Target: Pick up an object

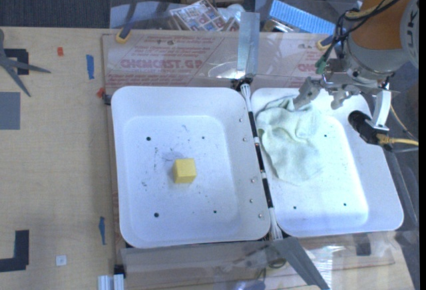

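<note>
A small yellow cube (pixel 185 170) lies near the middle of the left bin (pixel 133 116). A crumpled white cloth (pixel 290 142) is spread over the left half of the right bin (pixel 373 202). My gripper (pixel 321 96) hangs over the far edge of the right bin, just right of the cloth's far corner. It is open, and I see nothing between its two fingers. The left finger (pixel 305 93) is close to the cloth's raised corner; I cannot tell if they touch.
A clear plastic wall (pixel 200 59) stands behind both bins. A black cable end (pixel 363 126) with a yellow lead hangs off the wrist over the right bin's right side. Boxes and clutter sit beyond the bench's far edge.
</note>
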Action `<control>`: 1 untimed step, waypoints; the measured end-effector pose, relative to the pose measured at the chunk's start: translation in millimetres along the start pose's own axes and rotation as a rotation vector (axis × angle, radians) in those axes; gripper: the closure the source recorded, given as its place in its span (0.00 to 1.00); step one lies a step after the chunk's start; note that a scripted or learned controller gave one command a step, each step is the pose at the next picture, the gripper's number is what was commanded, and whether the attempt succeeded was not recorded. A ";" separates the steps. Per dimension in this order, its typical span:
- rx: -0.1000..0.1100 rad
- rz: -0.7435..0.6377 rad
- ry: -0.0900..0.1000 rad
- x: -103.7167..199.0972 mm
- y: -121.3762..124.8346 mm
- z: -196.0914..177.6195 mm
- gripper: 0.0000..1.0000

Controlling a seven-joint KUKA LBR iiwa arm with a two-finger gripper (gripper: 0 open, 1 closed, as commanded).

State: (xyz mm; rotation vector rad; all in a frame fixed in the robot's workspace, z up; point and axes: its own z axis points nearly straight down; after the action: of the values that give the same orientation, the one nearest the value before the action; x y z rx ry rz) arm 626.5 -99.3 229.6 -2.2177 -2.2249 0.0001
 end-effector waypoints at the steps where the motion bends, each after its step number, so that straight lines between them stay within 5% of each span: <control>1: -0.003 -0.052 -0.001 71.0 40.9 36.3 0.00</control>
State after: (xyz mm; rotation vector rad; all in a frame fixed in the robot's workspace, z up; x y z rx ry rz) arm 667.2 -28.2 193.3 -2.1607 -2.2842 -0.0030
